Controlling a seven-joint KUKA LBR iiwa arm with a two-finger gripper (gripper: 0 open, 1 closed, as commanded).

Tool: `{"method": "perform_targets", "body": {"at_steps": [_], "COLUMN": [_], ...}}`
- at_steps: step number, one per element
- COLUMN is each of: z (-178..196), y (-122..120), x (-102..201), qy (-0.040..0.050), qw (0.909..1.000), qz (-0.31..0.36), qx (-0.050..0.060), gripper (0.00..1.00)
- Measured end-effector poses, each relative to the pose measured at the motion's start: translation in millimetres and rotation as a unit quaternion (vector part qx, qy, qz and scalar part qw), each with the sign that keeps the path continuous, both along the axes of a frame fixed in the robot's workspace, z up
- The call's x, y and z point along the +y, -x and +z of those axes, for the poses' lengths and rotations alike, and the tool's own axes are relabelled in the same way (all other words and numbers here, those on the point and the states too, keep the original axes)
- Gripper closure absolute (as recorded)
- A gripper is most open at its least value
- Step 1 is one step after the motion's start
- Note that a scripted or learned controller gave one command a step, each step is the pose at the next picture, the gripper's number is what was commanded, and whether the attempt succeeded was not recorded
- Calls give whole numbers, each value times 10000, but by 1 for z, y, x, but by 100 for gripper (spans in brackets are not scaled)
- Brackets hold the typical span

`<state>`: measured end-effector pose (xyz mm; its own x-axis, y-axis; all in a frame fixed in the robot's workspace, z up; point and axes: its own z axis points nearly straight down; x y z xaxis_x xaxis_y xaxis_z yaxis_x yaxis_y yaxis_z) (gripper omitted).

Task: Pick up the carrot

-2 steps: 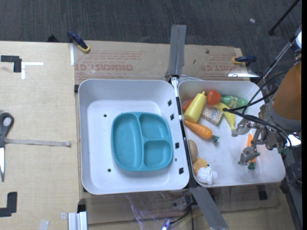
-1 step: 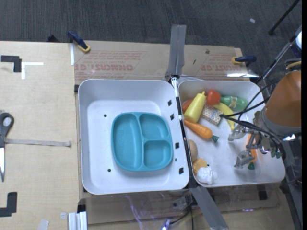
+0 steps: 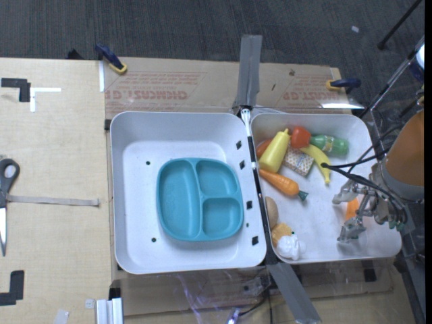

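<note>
1. The carrot (image 3: 280, 182) lies in the right bin (image 3: 324, 248), near its left wall – an orange body with a small dark green tip.
2. I see its long axis run on a diagonal: the thick end points up-left toward the divider, the green tip points down-right toward the middle of the bin.
3. In the same bin, above the carrot, there is a yellow bottle (image 3: 275, 151), a red tomato (image 3: 300, 138), a green bottle (image 3: 331, 144), a banana (image 3: 318, 160) and a small patterned block (image 3: 298, 161). Below it lie a brownish piece (image 3: 271, 210) and a white lump (image 3: 290, 247).
4. The left bin (image 3: 135, 181) holds a teal divided plate (image 3: 200, 198), flat in its middle.
5. The gripper (image 3: 352, 211) hangs over the right part of the right bin, well apart from the carrot. A small orange patch shows beside it – I cannot tell what it is, and I cannot tell from here if the gripper is released or clenched.
</note>
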<state>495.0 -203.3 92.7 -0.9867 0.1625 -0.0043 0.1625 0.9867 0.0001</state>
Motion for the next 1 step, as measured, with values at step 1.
{"method": "perform_targets", "body": {"at_steps": [1], "z": [10], "y": [-3], "x": [0], "qy": [9], "qw": [10000], "qz": [13], "qx": [-29], "gripper": [100]}}
